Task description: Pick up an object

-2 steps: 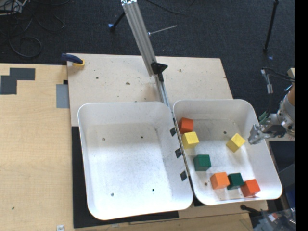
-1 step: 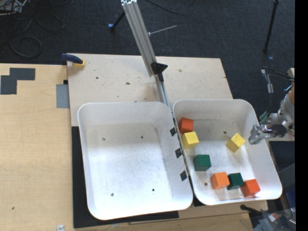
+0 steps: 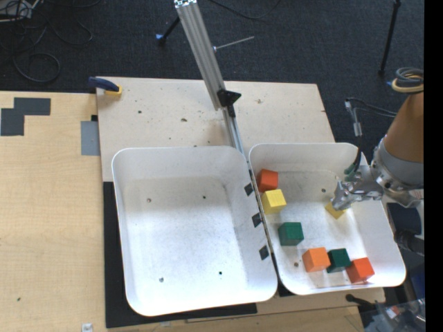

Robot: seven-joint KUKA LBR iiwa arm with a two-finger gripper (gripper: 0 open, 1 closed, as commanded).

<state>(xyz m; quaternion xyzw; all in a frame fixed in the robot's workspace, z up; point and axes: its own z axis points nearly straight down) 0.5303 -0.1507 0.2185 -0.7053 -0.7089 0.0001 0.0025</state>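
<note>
The right bin (image 3: 387, 268) held all the blocks, while the left bin (image 3: 131, 185) stood beside it with its rim touching. The arm (image 3: 408, 140) reached in from the right, and its gripper (image 3: 340, 200) hung low over the bin's right part, directly above a small yellow piece (image 3: 336, 211).

Whether the gripper was spread or pinched on that piece could not be told; the metal hid the contact. The likeliest failure was a glancing grasp: the yellow piece looked small and tilted, so it might have squirted sideways or slipped free on lifting.

The larger blocks lay well apart from it: an orange cube (image 3: 268, 180) and a yellow cube (image 3: 274, 200) near the divider, a green cube (image 3: 291, 233) below them.
</note>
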